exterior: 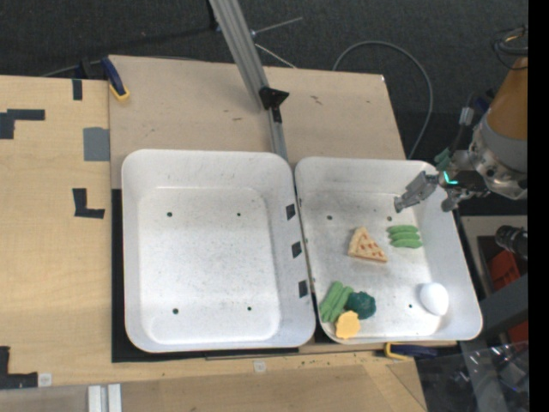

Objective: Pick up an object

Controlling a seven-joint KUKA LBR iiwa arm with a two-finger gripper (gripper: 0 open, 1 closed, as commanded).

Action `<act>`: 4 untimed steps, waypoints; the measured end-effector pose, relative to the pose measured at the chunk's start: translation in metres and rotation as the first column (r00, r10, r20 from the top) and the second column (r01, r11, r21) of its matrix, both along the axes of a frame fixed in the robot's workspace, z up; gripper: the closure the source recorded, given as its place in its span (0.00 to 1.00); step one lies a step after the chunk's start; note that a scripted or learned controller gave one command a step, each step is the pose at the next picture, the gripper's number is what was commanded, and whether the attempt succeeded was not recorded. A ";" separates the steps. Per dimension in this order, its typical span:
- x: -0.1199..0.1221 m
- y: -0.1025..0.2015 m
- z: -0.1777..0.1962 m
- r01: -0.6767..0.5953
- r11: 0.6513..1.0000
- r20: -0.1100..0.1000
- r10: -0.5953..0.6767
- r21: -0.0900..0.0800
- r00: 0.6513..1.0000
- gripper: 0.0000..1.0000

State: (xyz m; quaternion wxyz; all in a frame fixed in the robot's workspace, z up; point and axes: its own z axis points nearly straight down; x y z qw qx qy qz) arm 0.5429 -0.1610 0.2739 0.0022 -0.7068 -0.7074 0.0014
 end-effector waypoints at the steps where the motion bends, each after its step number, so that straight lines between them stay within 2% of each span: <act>1: 0.001 0.000 0.002 -0.001 1.000 0.004 0.001 -0.001 1.000 0.00; 2: 0.000 0.006 -0.061 0.000 1.000 -0.002 0.000 0.000 1.000 0.00; 3: 0.005 0.005 -0.107 0.000 1.000 -0.001 0.000 -0.001 1.000 0.00; 4: -0.006 0.003 -0.156 0.001 1.000 -0.003 -0.001 0.000 1.000 0.00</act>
